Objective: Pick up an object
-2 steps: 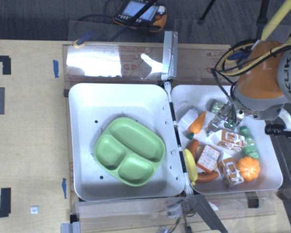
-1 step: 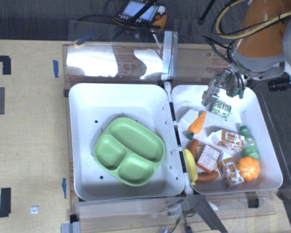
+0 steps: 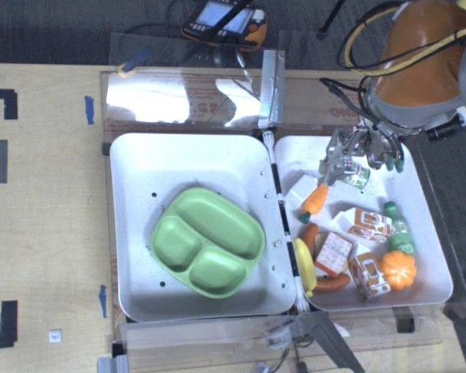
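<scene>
Gripper (image 3: 348,164) hovers at the right bin's (image 3: 439,286) far end, finger state impossible to tell, nothing visibly held, so next it must descend onto the carrot (image 3: 316,199).

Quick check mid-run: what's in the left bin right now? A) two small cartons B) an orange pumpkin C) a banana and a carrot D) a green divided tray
D: the green divided tray lies alone in the left bin; the other items are in the right bin.
</scene>
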`<move>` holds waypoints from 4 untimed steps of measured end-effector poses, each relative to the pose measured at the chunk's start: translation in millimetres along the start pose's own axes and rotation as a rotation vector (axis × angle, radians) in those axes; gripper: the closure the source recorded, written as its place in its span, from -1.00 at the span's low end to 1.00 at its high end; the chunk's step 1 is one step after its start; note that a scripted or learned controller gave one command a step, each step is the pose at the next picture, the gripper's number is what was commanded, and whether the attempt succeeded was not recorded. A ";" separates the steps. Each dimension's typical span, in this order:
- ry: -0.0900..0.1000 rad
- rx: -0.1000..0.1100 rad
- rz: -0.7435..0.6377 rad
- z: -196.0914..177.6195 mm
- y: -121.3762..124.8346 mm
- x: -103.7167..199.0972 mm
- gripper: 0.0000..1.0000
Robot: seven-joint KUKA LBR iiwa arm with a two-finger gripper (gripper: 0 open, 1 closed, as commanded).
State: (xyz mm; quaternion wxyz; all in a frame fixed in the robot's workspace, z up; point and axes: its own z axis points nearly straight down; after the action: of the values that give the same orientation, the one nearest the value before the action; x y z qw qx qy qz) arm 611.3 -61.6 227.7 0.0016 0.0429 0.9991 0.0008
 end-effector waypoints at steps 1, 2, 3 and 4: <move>-0.006 0.000 -0.448 14.8 -0.6 -17.3 1.00; -0.007 0.001 -0.891 20.6 -29.7 -35.8 1.00; -0.018 0.001 -0.886 8.5 -28.6 -37.9 1.00; -0.006 0.000 -0.908 -13.7 -12.0 -58.3 1.00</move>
State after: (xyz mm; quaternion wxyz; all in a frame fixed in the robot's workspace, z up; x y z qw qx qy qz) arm 668.3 -78.6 241.6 0.0047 -0.3997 0.9166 -0.0002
